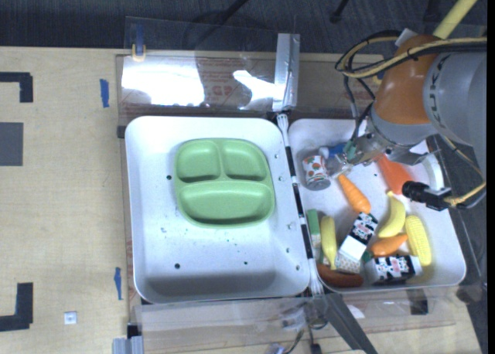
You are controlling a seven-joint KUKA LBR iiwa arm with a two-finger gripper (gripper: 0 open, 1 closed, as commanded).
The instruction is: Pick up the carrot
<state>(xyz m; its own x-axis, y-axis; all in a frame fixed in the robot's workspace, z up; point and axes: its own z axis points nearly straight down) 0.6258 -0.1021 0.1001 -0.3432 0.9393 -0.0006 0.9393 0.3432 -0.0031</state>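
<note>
Lying just below pincer [349, 153], carrot [355, 193] ungrasped; pincer state unclear.

1. The carrot [356, 193] is orange.
2. The tray [224, 181] is pale green.
3. Both bins [147, 213] are white; the left one carries dark specks.
4. The tabletop [62, 190] is light tan wood with black and blue tape marks.
5. The corn cob [418, 238] and banana [394, 218] are yellow.
6. Two cartons [362, 230] show black-and-white cow patches.
7. The arm [452, 97] is grey with an orange band.
8. The small can [315, 171] is white with red markings.
</note>
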